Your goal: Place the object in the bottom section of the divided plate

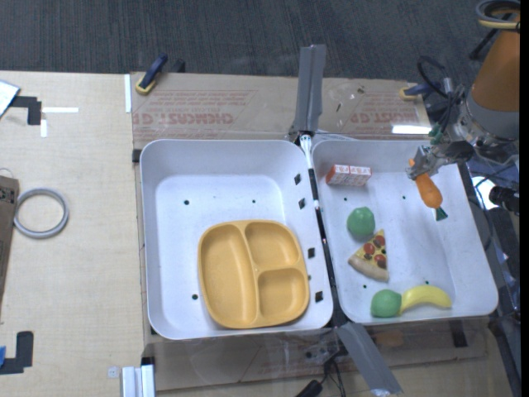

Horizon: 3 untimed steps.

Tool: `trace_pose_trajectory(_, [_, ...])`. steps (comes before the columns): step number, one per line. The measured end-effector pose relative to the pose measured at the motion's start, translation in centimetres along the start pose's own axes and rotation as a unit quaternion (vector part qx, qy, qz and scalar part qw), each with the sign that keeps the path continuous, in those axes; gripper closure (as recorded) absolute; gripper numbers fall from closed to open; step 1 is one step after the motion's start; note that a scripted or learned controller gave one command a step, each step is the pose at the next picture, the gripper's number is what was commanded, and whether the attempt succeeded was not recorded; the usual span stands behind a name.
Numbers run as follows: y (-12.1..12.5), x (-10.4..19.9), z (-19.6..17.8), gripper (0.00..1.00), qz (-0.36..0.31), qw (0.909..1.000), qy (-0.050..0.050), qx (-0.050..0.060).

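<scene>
1 orange carrot (429,193) with green tip, gripped by end effector (422,169)

left bin (165,222): divided plate (252,273) toward 5 o'clock
right bin (463,263): box (348,174) at 11 o'clock, pizza slice (371,255) centre-left, banana (425,297) at 6 o'clock
tape roll (39,212): on bench, at 9 o'clock of left bin

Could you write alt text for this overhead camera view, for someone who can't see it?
A grey and orange robot arm's gripper holds a toy orange carrot above the right white bin, which contains a pizza slice and banana. The left white bin holds a yellow divided plate.
</scene>
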<state>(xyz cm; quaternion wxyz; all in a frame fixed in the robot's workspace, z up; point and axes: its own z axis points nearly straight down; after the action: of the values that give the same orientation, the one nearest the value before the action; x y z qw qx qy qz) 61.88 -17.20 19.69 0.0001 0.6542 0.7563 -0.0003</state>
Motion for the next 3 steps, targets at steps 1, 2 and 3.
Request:
trace_pose_trajectory(1, [-2.3, 1.4, -7.4, 1.00, 0.088, 0.9961, 0.000, 0.000])
trace_pose_trajectory(2, [-2.2, 1.4, -7.4, 0.00, 0.088, 0.9961, 0.000, 0.001])
trace_pose_trajectory(3, [-3.4, 7.0, -12.4, 0.00, 0.107, 0.9943, 0.000, 0.001])
